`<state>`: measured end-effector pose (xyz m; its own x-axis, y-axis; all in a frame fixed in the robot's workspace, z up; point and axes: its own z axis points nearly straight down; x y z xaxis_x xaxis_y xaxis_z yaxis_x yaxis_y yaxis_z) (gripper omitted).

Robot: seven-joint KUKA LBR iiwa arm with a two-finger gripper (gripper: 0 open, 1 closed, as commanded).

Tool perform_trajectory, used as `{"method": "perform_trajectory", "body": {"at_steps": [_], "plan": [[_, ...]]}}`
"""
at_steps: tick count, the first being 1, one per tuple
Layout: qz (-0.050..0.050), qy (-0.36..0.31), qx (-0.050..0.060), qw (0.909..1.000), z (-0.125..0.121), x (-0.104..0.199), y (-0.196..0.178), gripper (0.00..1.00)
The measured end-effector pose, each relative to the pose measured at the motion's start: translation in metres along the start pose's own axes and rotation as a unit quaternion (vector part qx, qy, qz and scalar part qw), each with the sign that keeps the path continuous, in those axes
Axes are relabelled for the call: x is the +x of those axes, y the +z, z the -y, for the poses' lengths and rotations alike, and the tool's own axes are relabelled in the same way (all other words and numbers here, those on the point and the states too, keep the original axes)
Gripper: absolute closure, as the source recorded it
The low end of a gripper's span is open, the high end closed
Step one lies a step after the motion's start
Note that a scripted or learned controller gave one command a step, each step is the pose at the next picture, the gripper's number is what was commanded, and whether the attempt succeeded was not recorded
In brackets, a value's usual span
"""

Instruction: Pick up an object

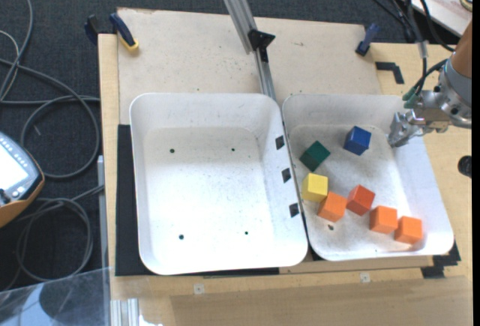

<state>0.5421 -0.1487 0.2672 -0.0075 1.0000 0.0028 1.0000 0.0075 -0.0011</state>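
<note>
Tool over right bin's right rim, finger state indiscernible, nothing visibly held. Blue cube just left of tool. Green cube, yellow cube, four orange cubes on bin floor.

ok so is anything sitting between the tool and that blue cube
Nothing visible. The tool is at the right bin's right side, and the blue cube lies just to its left in the camera view with bare bin floor between them. The green cube lies beyond the blue one.
</note>
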Motion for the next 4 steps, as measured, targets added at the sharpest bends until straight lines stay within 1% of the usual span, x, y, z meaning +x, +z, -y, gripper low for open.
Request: {"method": "perform_trajectory", "body": {"at_steps": [1, 3, 4], "plan": [[0.0, 0.0, 0.001, 1.0, -0.009, 0.055, 0.006, 1.0], [0.0, 0.0, 0.002, 1.0, 0.004, 0.183, 0.02, 1.0], [0.0, 0.0, 0.002, 1.0, 0.015, 0.236, 0.03, 1.0]]}}
